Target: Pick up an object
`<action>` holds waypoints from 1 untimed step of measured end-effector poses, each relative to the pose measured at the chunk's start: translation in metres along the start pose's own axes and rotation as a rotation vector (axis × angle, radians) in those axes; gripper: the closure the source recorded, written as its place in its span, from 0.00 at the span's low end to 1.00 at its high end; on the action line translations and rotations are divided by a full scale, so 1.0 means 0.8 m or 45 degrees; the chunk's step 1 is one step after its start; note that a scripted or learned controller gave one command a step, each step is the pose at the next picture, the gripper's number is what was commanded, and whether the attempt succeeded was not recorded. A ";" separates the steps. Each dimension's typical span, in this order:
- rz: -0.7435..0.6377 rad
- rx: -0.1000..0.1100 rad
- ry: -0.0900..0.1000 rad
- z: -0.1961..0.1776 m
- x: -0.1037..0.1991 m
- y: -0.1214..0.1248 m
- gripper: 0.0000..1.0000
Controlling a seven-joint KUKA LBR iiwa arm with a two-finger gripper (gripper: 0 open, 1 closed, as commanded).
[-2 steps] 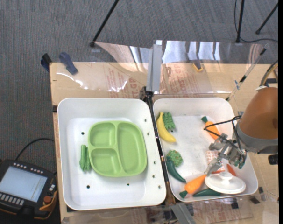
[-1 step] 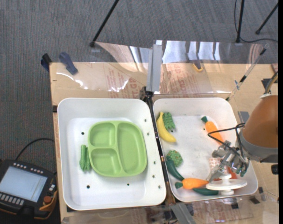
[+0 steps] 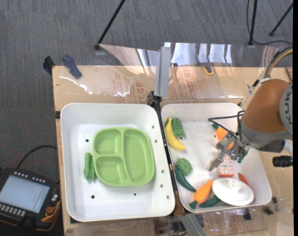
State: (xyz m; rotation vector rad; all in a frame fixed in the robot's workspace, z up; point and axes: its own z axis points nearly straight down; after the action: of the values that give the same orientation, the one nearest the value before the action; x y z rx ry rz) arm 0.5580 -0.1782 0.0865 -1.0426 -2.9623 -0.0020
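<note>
— Two bins (image 3: 70,132) sit on our worktop (image 3: 104,85); which one are we working in?

— We are in the right one. Our tool (image 3: 226,156) hangs low near its middle, above a small white and orange packet (image 3: 226,170) that lies just left of the lid (image 3: 233,191).

— Do we have hold of it?

— We cannot tell. The fingers blur against the packet, so we cannot say how far they are spread, and we see nothing clearly between them.

— How do we do this step well?

— We judge that we should centre on the packet, come straight down and close across its narrow side, then lift slowly.

— What crowds us?

— We see the lid touching or almost touching the packet, and a carrot (image 3: 203,191) lies by the lid's left edge. We also have broccoli (image 3: 183,166) and a banana (image 3: 173,136) further left, well apart from us. The left bin holds a green tray (image 3: 123,157) and a pod (image 3: 89,166), which do not trouble us.
</note>
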 end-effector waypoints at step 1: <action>-0.036 -0.001 -0.003 -0.001 -0.074 0.067 0.00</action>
State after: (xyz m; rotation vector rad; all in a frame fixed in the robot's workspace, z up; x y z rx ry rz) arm 0.6375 -0.1733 0.0871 -1.0012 -2.9791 -0.0020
